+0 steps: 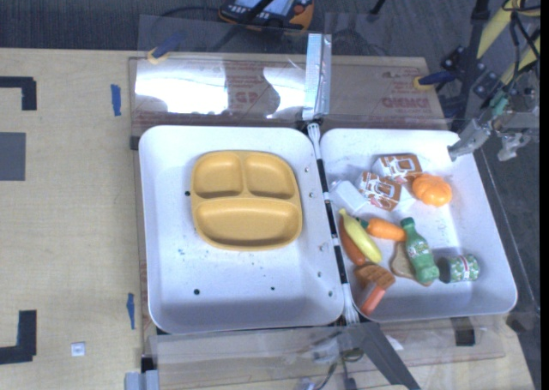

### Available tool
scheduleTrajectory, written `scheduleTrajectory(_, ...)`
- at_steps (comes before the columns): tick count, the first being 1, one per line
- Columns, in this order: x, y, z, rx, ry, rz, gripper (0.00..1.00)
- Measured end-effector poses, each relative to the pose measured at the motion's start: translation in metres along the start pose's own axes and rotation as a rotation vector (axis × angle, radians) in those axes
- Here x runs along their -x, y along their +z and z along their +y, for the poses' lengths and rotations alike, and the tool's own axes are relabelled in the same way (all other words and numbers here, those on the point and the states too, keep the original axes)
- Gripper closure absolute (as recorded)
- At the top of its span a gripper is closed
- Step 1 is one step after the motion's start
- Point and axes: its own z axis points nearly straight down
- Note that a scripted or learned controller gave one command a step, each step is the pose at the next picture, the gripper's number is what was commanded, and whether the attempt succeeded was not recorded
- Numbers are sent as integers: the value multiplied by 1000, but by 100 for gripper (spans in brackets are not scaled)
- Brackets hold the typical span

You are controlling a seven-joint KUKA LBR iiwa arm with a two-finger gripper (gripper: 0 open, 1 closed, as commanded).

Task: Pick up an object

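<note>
The right bin point(493, 234) holds a heap of toy food. An orange fruit point(431, 189) lies beside two red-and-white snack packs point(396, 165) point(380, 192). Lower down are a yellow banana point(361, 238), a carrot point(386, 230), a green bottle point(419, 251) and a small can point(461, 268). A brown ridged piece point(375, 275) and an orange stick point(371, 298) sit near the bin's front left. My gripper point(480, 134) hangs over the right bin's far right corner, above and to the right of the orange fruit, with nothing seen in it.
The left bin point(171, 277) holds a yellow divided plate point(247, 198). A clear screen and metal post point(316, 71) stand behind the bins. Cables and stands crowd the far right by the arm point(515, 114). A handheld controller point(266, 3) lies at the back.
</note>
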Motion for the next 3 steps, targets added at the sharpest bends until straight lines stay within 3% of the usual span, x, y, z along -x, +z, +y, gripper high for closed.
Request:
scheduleTrajectory(1,-94,176,-18,9,37,-2,0)
scheduleTrajectory(2,-94,167,-18,10,38,-3,100)
scheduleTrajectory(3,-94,167,-18,10,38,-3,0)
